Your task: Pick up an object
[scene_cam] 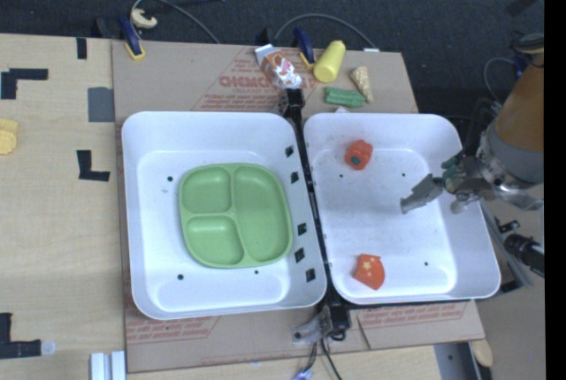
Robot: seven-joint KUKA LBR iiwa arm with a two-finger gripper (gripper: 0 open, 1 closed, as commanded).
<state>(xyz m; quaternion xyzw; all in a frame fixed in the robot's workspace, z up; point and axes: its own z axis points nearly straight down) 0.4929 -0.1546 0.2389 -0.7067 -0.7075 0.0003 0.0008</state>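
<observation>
Two shallow white bins sit side by side on a cardboard-covered counter point(177, 78).

Left bin point(141, 219): holds one green divided plate point(235, 216) with three compartments, lying flat near the bin's middle.

Right bin point(442, 272): holds two small orange-red objects. The first orange-red object point(357, 155), with a dark spot on top, lies toward the far side of the bin, left of centre. The second orange-red object point(370, 271) lies toward the near edge, well apart from the first.

Arm: grey with an orange band point(531, 109), entering over the right bin's right rim. Its claw point(439, 190) hangs over the right half of that bin; one dark finger point(419, 195) points left toward the bin's middle. Nothing lies between the fingers, but whether they are spread or pressed together cannot be told. Claw is apart from both orange-red objects, roughly between them in depth.

Beyond the bins, on the counter: a yellow cylinder point(329, 60), a green piece point(344, 96), a tan piece point(362, 83), and a small printed packet point(279, 67).
</observation>
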